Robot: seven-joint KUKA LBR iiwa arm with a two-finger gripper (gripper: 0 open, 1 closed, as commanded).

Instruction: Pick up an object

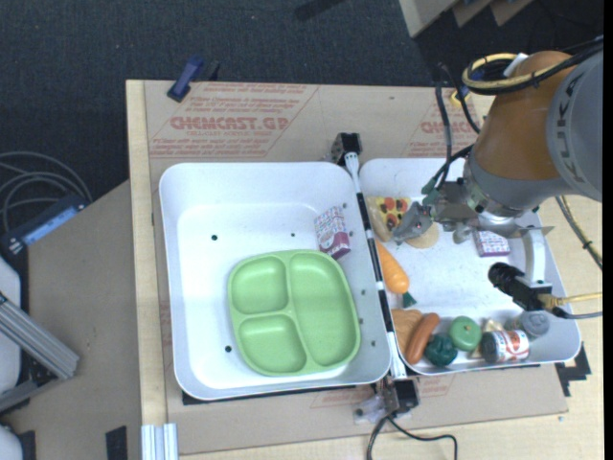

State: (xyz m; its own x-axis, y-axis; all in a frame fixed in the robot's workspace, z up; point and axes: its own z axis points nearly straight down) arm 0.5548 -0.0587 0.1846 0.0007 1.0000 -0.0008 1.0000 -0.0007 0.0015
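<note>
We see the gripper (pixel 419 222) low over the far left part of the right bin (pixel 450 290), and we cannot tell whether it is wide or narrow, nor whether it holds anything. The nearest object is a toy pizza slice (pixel 388 211), which lies just beside the gripper against the bin's left wall. In front of it we find an orange carrot (pixel 392 270) along the same wall. Along the near edge sit an orange piece (pixel 419 333), a green round piece (pixel 465 333) and a small can (pixel 508 345). A small purple and white box (pixel 492 245) lies beneath the arm. In the left bin (pixel 239 195) we see a green divided plate (pixel 290 310) and a small carton (pixel 332 231) near the right wall.
</note>
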